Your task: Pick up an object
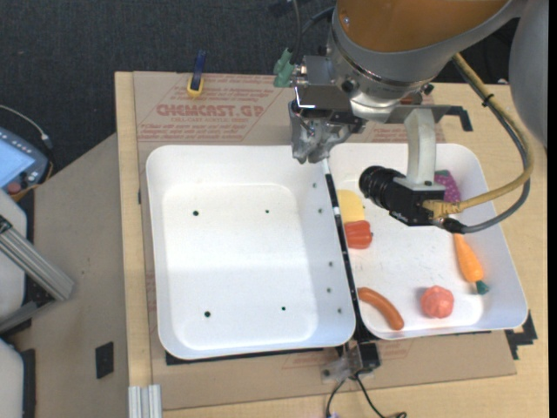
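My gripper (310, 146) hangs over the back end of the wall between the two bins, above the rim. Nothing shows in it. The right bin (409, 259) holds the objects. A yellow piece (350, 204) lies by the divider, with a red-orange block (359, 233) just in front of it. An orange sausage (381, 307) and a pink-red ball (438, 301) lie near the front. An orange carrot (468, 261) is at the right, and a purple item (446, 183) is partly hidden behind the arm's gear.
The left bin (235, 259) is a white tray with small dark holes. A black cylinder (392, 194) with a yellow cable hangs from the arm over the right bin. A brown cardboard sheet (218, 103) lies under both bins, with a yellow-blue clip (197, 77) at its back.
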